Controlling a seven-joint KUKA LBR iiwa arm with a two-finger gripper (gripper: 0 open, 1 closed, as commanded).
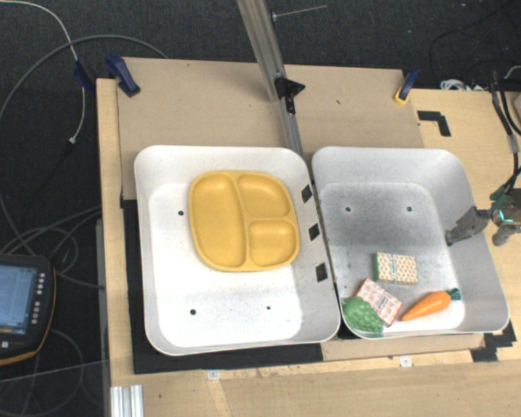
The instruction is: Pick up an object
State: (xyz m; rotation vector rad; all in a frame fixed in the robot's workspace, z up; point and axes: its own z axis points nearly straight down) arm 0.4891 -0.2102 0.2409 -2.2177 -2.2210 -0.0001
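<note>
Two shallow white bins side by side on a tan bench. Left white bin (161, 233) holds a yellow plastic divided plate (243, 219) with three compartments, lying flat, a bit toward the far side. Right white bin (443, 176) has four small items clustered at its near edge: a checkered pastel block (396, 268), a pink-white patterned packet (379, 300) just near-left of it, a green leafy toy (360, 316) touching the packet at the near-left corner, an orange toy carrot (426, 305) to the right, tilted. Dark two-finger gripper (491, 221) sits over the right rim of the right bin, apart from all items, nothing between its fingers; released or clenched can't be told
</note>
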